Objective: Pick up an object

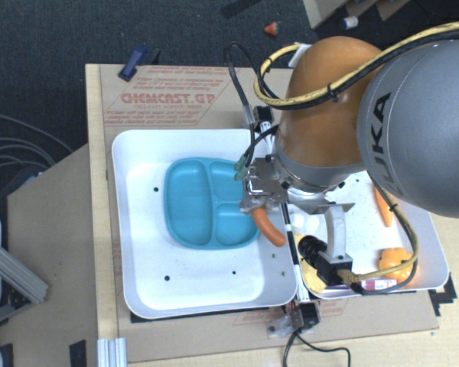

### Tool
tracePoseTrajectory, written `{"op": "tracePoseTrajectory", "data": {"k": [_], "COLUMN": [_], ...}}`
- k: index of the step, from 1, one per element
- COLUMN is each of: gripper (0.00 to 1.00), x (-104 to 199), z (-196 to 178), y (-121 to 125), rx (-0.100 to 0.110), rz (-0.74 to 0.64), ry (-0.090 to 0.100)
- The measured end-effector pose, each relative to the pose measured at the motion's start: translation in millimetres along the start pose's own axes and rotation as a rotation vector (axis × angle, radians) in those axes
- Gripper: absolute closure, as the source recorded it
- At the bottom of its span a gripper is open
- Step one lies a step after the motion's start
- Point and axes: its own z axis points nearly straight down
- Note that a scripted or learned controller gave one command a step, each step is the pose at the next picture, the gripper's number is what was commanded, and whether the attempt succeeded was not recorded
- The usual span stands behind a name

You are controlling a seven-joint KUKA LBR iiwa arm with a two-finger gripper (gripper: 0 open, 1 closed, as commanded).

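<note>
My gripper [257, 205] hangs over the right side of the left bin [138, 228], at the edge of a blue divided plate [206, 202]. It is shut on the upper end of an orange carrot-like stick [271, 229]. The stick slants down to the right, across the plate's rim towards the divide between the bins. The arm's orange band and grey body cover much of the right bin [436, 243].
In the right bin a thin orange stick [382, 206] lies by the arm, a yellow-orange piece [394, 261] sits near the front, and a small pink-and-white tube [376, 284] lies at the front rim. A blue clip [134, 63] rests at the board's far left corner.
</note>
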Motion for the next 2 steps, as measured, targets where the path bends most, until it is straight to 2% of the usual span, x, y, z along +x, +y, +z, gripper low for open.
{"op": "tracePoseTrajectory", "data": {"k": [1,2], "gripper": [1.0,1.0], "x": [102,27], "z": [-14,-98], "y": [10,22], "rx": [0.003,0.001], "rz": [0.0,0.004], "ry": [-0.001,-0.002]}}
